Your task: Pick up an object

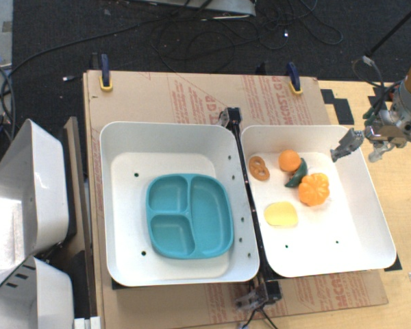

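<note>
Hand (pixel 362 146) open, hovering over rt bin's (pixel 370 249) upper-right edge.

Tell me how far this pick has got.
Nothing looks done yet: the pretzel, the orange, the pumpkin and the yellow piece all lie in the right bin. The gripper is open over that bin's upper right edge, with nothing between its fingers. Left to do: descend on one item, close and lift.
</note>
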`<action>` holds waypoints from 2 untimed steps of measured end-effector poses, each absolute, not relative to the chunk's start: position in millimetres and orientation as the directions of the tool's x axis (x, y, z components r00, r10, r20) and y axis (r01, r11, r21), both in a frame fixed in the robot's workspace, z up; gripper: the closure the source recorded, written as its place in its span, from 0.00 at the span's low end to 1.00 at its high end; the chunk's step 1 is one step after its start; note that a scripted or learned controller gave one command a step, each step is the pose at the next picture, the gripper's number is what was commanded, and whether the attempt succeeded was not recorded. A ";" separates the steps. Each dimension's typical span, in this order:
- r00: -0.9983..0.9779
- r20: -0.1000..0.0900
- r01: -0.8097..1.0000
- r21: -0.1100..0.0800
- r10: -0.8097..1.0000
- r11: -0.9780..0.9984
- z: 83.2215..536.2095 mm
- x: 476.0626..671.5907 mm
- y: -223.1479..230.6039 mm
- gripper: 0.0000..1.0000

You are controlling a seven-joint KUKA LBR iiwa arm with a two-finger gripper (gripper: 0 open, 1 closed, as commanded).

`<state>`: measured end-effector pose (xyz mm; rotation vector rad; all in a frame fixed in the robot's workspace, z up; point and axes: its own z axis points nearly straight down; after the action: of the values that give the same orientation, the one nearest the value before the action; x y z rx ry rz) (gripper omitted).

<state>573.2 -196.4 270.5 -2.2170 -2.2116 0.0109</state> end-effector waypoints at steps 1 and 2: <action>-0.001 -0.001 1.000 0.000 1.000 0.001 277.8 575.5 -195.5 0.00; 0.001 0.000 1.000 -0.003 1.000 -0.001 234.5 573.0 -192.7 0.00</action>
<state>573.0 -192.7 234.5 -2.2201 -2.2189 0.0032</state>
